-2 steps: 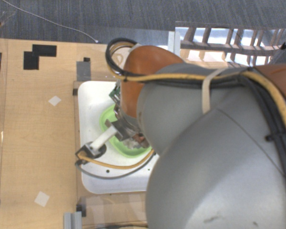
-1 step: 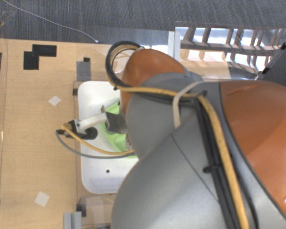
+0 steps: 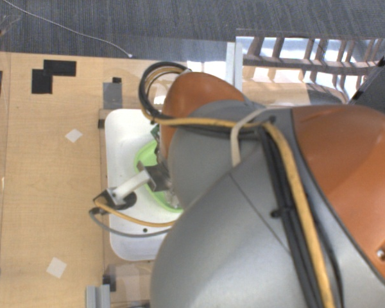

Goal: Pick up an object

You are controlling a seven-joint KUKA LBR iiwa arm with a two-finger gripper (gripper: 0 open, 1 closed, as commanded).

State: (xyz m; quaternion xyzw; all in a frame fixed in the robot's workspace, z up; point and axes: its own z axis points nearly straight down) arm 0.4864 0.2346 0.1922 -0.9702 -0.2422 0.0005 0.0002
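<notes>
My grey arm with its orange band reaches in from the right and covers most of the bins. Its gripper is down inside the left white bin, low over a bright green object that shows on both sides of it. More of the same green peeks out just below the gripper. The arm hides how the gripper meets the green object. A white cylinder with a black ring and a yellow cable stick out to the gripper's left.
The wooden bench lies left of the bin, with black marks and small white squares on it. A black cable loop hangs over the bin's far edge. A metal frame stands at the back right.
</notes>
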